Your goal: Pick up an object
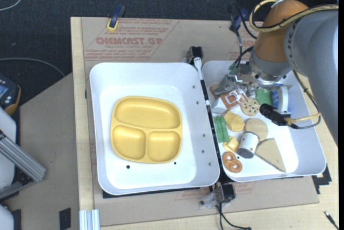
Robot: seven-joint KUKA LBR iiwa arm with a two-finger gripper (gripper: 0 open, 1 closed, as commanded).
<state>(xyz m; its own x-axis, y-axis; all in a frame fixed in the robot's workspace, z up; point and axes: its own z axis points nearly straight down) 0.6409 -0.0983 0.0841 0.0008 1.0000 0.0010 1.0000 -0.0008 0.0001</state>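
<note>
The right bin (309,162) holds several toy foods. Among them are a pretzel (231,160), a tan wedge (271,153), a small grey can (247,144), a round bun (256,128), a yellow cheese piece (234,120), a green strip (220,129), a spotted cookie (249,107) and an orange-and-white piece (232,99). My gripper (228,85) hangs low over the far left part of this bin, just above the orange-and-white piece. The wrist hides what lies directly under it.
The left bin (102,78) holds a yellow divided plate (146,128). A black cable (279,116) runs from the wrist across the right bin. A green and a blue-white item (275,99) lie under the arm. The bulky grey arm (317,46) covers the bin's far right.
</note>
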